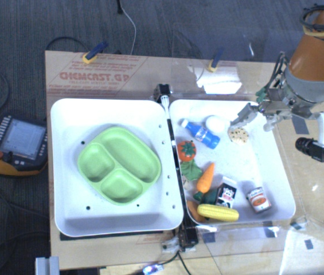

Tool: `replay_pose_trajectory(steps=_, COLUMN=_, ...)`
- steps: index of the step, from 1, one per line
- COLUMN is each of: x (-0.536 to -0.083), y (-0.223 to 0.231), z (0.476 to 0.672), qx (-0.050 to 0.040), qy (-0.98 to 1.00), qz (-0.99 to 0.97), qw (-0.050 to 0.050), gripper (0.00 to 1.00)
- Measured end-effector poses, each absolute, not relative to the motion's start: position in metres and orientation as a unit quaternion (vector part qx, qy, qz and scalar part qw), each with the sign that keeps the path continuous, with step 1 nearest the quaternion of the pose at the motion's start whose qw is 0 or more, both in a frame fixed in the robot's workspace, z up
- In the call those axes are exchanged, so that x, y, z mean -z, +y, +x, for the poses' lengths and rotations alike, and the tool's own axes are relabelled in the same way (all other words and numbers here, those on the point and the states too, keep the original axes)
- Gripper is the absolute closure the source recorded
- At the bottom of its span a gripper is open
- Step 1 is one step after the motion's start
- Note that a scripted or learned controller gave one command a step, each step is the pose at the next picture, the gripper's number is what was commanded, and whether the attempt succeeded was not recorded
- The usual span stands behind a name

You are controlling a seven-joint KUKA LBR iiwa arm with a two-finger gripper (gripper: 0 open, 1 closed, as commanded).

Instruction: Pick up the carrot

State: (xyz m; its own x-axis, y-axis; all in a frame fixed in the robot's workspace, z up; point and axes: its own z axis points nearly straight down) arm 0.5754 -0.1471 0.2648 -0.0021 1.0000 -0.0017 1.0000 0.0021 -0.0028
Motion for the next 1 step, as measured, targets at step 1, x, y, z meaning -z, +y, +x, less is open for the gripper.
replay_pose_trajectory(steps=1, x=-0.1593, y=-0.1277, z=0.5027, qx=-0.0041, qy=-0.754, qz=-0.657, qw=0.006, gripper=0.0)
